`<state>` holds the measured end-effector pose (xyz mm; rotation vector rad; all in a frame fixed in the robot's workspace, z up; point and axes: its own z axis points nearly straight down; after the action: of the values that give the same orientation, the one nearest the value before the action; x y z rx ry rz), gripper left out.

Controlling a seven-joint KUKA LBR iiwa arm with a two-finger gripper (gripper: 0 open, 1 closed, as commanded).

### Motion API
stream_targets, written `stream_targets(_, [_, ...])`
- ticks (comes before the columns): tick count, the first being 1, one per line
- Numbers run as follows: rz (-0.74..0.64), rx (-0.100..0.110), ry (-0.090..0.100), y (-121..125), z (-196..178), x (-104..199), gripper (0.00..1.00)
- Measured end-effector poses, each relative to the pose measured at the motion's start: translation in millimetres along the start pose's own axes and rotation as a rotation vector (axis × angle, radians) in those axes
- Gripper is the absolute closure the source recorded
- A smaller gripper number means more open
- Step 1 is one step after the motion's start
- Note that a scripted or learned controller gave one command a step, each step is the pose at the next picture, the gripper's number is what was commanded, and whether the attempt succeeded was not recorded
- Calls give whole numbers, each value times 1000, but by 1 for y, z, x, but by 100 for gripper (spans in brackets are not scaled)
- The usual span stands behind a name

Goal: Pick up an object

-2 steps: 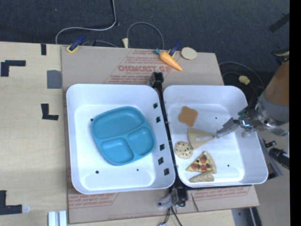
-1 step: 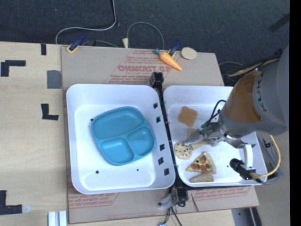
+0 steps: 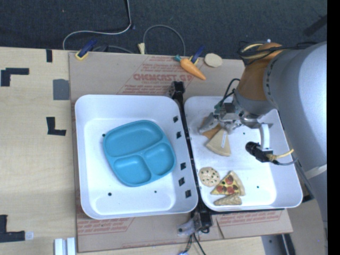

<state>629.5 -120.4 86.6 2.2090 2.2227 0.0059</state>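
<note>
Your claw (image 3: 223, 122) hangs low over the right bin (image 3: 276, 193), right at the top edge of a pale cheese-like wedge (image 3: 219, 143); whether the claw is wide, narrow or gripping cannot be told from this slanted view. A tan piece (image 3: 207, 125) lies just left of the wedge's top, close under the claw. To do this well, judge which of the two you mean to take, centre over it and come down square, since the pair sit so close that a sloppy descent could nudge one into the other. Below the wedge lie a cookie (image 3: 209, 175), a pizza slice (image 3: 229, 184) and, under that, a small crust-like piece (image 3: 228, 200), all well clear of the wedge. To the wedge's right a black fitting with a cable (image 3: 260, 152) rides near the bin floor; watch it. Far left of the wedge, the left bin (image 3: 85, 158) carries a blue divided plate (image 3: 139, 152). Above the wedge, on the counter (image 3: 32, 158), rest a toy carrot (image 3: 192, 68) and a pale round piece (image 3: 213, 60).
</note>
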Motion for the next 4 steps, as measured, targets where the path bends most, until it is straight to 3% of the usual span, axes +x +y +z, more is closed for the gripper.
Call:
stream_targets(1, [4, 4, -1, 5, 0, 17, 0])
stream_targets(2, [5, 7, 1, 29, 1, 26, 0])
stream_targets(3, [4, 4, -2, 29, -10, 25, 100])
stream_targets(4, [4, 4, -2, 29, -9, 25, 0])
